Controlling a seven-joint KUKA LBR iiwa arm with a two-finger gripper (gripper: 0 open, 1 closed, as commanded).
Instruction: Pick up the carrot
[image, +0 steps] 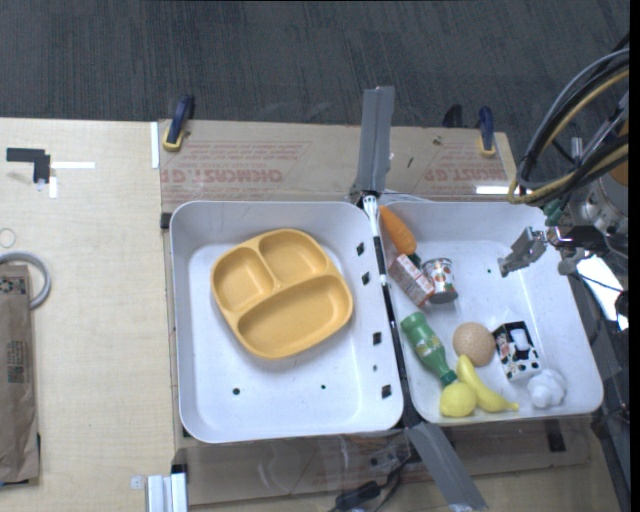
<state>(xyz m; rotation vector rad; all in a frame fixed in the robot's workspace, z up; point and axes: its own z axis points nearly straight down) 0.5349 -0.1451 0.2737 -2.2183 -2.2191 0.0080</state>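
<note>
- Two shallow white bins are seen side by side on the bench: the left bin and the right bin, meeting at a central divider.
- An orange, tapered carrot is found in the right bin's far left corner, lying close against the divider wall, with its length running at a slant toward the bin's middle.
- Just beside the carrot's nearer end, a small brown-and-red packet is laid, and a small cylindrical tin can is touching it on the right.
- The two-finger gripper is held over the right bin's far right part, well apart from the carrot; nothing is seen between its fingers, and how far they are parted cannot be told.
- Toward the near side of the right bin, a green plastic bottle, a round beige ball, a yellow banana, a yellow lemon-like fruit, a black-and-white box and a white crumpled lump are gathered.
- A yellow three-compartment plastic plate is set in the left bin, tilted relative to the bin's sides.
</note>
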